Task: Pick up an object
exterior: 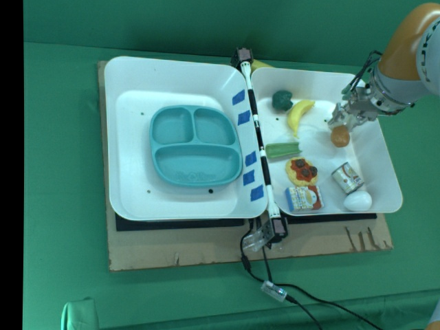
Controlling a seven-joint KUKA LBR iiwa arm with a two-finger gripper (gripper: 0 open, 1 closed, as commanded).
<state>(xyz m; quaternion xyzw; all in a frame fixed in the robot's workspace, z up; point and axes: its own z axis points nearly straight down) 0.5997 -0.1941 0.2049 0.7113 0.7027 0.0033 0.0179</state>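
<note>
The gripper (342,120) hangs at about two o'clock in the right bin (385,163); whether it is open or closed cannot be told. A small orange ball (340,137) lies just beneath its tip, at the gripper's six o'clock, too close to tell if they touch. At the gripper's nine o'clock lie a banana (298,113) and a broccoli floret (282,100). Toward seven o'clock sit a green pea pod (282,149), a small pizza (302,171) and a carton (304,198). A tin can (347,178) and a white egg (357,201) lie at six o'clock. The left bin (130,115) bears a teal divided plate (195,146).
</note>
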